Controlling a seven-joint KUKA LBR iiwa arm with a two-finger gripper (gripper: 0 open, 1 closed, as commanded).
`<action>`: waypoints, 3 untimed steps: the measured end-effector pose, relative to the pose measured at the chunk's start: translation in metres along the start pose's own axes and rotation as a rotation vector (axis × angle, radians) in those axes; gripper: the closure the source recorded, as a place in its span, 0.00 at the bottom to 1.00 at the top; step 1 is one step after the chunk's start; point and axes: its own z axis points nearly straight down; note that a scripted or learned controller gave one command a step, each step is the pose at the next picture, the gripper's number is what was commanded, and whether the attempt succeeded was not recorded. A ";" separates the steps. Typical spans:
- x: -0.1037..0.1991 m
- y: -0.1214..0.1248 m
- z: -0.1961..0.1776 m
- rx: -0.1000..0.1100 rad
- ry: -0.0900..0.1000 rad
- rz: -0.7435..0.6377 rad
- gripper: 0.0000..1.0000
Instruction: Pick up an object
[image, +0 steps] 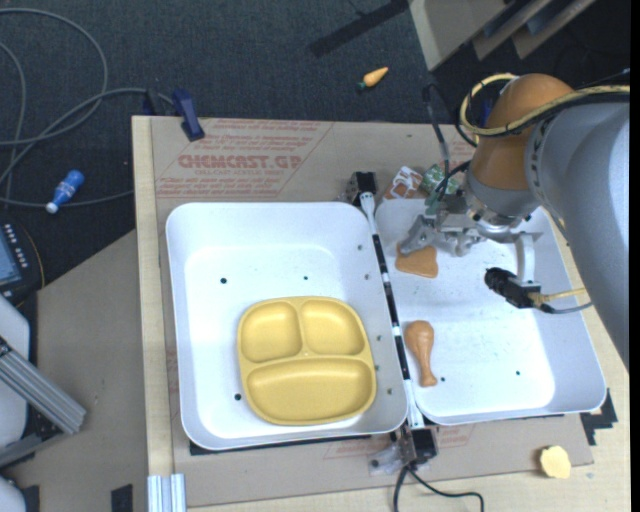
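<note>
My gripper (468, 252) hangs over the far part of the right bin (530, 385), and it is open with its two grey fingers spread apart. The left finger (414, 241) sits just above a flat orange toy piece (420, 265) by the bin's left wall. Nothing lies between the fingers. An orange toy drumstick (421, 350) lies nearer the front, against the divider between the bins. A small brown-and-white packet (405, 183) and a green bit (433, 180) rest at the right bin's far rim, behind the gripper.
A yellow divided plate (303, 360) lies in the left bin (200, 250). A black cable connector (508, 286) hangs from the wrist over the right bin. A yellow scrap (553, 461) sits on the bench at front right. The arm fills the upper right.
</note>
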 end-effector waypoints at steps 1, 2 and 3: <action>-0.002 0.013 0.000 -0.004 0.000 -0.002 0.00; 0.002 -0.020 0.000 0.002 0.001 0.001 0.00; 0.002 -0.017 -0.011 -0.004 0.001 0.001 1.00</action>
